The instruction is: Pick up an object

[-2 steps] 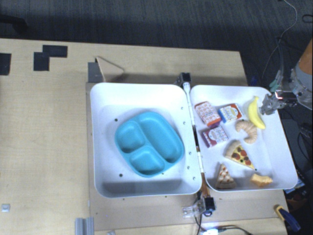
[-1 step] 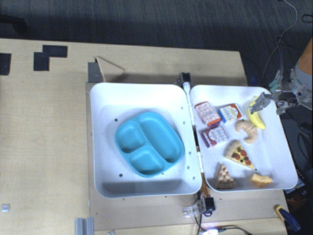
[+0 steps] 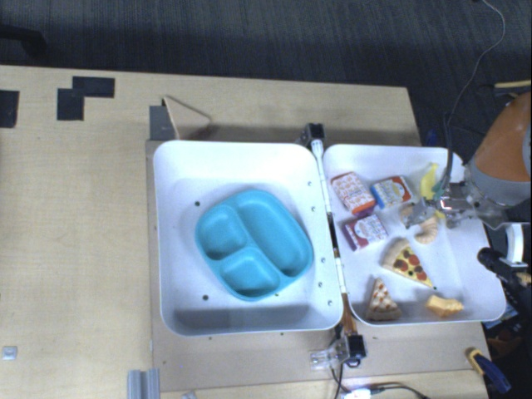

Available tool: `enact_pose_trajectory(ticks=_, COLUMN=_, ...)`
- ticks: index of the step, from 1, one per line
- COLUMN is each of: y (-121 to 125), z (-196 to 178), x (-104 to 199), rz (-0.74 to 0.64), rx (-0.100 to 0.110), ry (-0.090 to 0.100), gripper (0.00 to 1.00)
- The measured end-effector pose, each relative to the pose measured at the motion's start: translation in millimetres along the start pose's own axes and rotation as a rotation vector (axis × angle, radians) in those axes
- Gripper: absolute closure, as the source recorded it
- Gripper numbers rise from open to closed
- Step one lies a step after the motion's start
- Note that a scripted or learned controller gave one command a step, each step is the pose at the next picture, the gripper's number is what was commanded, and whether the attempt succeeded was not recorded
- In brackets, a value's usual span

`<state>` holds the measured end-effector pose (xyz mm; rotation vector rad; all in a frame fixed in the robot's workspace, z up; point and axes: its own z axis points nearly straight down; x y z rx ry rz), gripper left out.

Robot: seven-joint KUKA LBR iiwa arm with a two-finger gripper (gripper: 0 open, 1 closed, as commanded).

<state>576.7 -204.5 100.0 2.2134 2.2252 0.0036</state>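
Note:
The right bin (image 3: 490, 306) holds several toy foods. A red-and-white box (image 3: 351, 192) and a blue-and-white packet (image 3: 391, 191) lie at its far side. A maroon packet (image 3: 364, 229) sits below them. A pizza slice (image 3: 407, 264) lies mid-bin, a second slice (image 3: 382, 300) is at the near left, and a yellow-brown piece (image 3: 445, 306) is at the near right. A yellow-green item (image 3: 429, 179) lies near the far right. My gripper (image 3: 428, 213) reaches in from the right, low over a beige item (image 3: 426, 233), just below the yellow-green one.
The left bin (image 3: 179, 223) holds a blue divided plate (image 3: 253, 243). A ridge (image 3: 330, 223) separates the two bins. The grey arm with its orange band (image 3: 507, 152) hangs over the right bin's far right corner. Tan bench lies to the left.

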Motion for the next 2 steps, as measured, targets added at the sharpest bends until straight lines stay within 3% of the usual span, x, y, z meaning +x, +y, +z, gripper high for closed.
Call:
enact_pose_trajectory(ticks=1, y=1, z=-11, x=1, rz=-0.004, rx=-0.004, ry=-0.001, gripper=1.0)
enact_pose_trajectory(ticks=2, y=-61, z=-101, x=94, rz=0.0, rx=0.0, ry=0.001, gripper=1.0)
